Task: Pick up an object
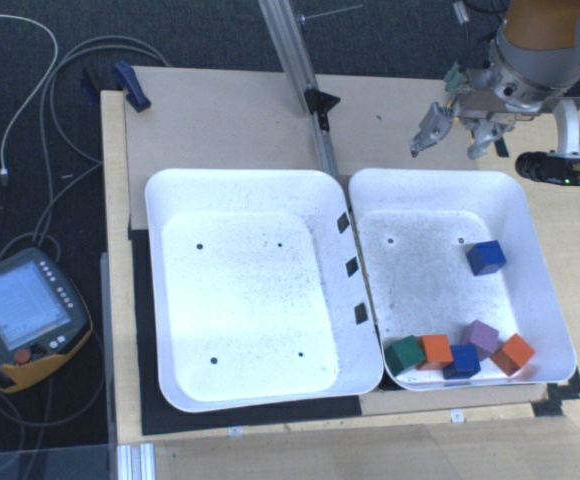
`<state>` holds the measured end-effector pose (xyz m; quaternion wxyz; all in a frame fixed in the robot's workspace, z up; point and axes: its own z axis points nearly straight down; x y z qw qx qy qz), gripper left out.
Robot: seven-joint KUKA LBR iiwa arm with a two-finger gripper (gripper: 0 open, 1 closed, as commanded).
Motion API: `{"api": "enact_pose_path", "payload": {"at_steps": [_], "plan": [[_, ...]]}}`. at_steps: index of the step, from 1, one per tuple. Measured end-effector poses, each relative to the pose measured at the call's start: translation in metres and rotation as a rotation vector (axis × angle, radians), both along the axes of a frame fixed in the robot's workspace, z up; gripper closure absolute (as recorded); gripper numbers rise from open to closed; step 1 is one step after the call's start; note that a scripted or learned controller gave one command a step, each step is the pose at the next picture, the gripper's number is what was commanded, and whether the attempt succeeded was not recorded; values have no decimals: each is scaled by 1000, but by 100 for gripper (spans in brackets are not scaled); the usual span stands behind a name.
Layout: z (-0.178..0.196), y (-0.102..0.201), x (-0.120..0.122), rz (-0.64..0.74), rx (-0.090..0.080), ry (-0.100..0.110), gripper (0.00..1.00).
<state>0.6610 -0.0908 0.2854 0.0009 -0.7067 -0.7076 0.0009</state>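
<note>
My gripper [457, 140] hangs above the bench just beyond the far rim of the right bin [440, 183], its two grey fingers spread open with nothing between them. A blue cube [486, 257] lies alone in the right bin's far right part. Along that bin's near edge sit a green cube [404, 353], an orange cube [436, 349], a dark blue cube [462, 360], a purple cube [483, 336] and another orange cube [515, 353], packed close together.
The left bin [240, 288] stands beside the right one, joined by black clips [351, 266]. A slanted metal post [290, 48] rises behind the bins. A teach pendant [20, 313] and cables lie on the floor at left.
</note>
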Motion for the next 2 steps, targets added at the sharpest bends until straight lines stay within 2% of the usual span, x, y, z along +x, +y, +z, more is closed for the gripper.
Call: {"api": "enact_pose_path", "payload": {"at_steps": [1, 2], "plan": [[-44, -86, -13, -8, -2, 4, 0], [-178, -125, -34, -4, 2, 8, 0]]}}
